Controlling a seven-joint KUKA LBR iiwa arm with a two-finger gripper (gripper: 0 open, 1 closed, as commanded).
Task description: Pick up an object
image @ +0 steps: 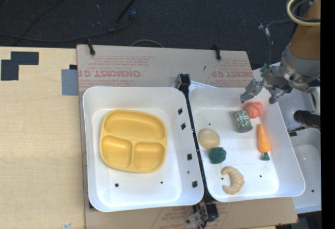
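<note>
Two white bins sit side by side on the bench. The left bin (94,181) holds a big yellow tray (134,140) with three sections. The right bin (285,183) holds the small toys. The grey arm (302,50) comes in from the far right, and its gripper (263,92) hangs over the far right part of the right bin with its two fingers spread apart and nothing between them. Just near of the gripper lies a pink ball (255,110), touching a small green can (242,121) on its left. An orange carrot (263,140) lies to the right, close to the bin's right wall. A pale croissant (233,179) lies at the near side of the bin. A cream round lump (209,138) sits by the divider between the bins, and a dark green lump (218,155) rests right beside it, a little nearer.
</note>
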